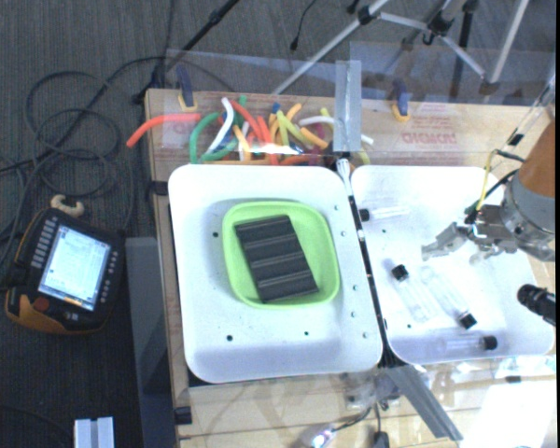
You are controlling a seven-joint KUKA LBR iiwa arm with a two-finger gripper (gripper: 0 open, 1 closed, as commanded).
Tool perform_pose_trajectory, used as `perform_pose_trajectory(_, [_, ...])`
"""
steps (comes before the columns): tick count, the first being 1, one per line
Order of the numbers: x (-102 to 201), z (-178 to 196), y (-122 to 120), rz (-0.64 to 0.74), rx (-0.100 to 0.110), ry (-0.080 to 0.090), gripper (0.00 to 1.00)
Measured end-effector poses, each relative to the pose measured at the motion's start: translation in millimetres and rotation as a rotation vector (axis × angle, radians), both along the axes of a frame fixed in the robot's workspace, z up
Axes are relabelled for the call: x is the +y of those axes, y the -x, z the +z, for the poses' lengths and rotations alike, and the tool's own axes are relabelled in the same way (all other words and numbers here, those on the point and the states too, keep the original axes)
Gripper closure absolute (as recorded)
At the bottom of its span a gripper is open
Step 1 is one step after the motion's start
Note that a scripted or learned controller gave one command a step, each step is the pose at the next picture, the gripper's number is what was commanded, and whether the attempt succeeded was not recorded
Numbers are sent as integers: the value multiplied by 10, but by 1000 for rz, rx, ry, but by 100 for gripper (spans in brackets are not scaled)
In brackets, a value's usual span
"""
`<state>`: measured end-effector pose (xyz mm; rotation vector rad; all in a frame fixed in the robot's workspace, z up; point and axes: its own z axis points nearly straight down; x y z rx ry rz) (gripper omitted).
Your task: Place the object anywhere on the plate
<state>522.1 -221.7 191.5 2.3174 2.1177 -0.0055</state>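
While the grey arm (541, 180) reaches in over the right bin (429, 189), we see its gripper (462, 241) hanging above that bin's right half, metal fingers (441, 246) pointing toward the divider; whether they stand apart or together we cannot tell, and nothing shows between them. On the left bin (196, 334), a shallow white tray with rounded corners, sits a lime-green plate (329, 259), square with soft corners and a raised rim, near the bin's middle. On the plate lies a dark grey ribbed block (275, 259), rectangular and matte, set slightly askew. Across the right bin's floor we make out clear tubes (429, 299) with small black caps (hard to separate from the white plastic). Behind both bins, bright bendy sticks (252, 131) lie tangled on the wooden bench (448, 124), where red print is too blurred to read
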Motion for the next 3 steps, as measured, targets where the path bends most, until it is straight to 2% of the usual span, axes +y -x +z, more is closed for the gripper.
perform_pose_trajectory(1, [0,0,0,0,0,0,0])
perform_pose_trajectory(2, [73,1402,368,-31,-4,1,0])
perform_pose_trajectory(3, [16,1177,374,-115,-1,0,0])
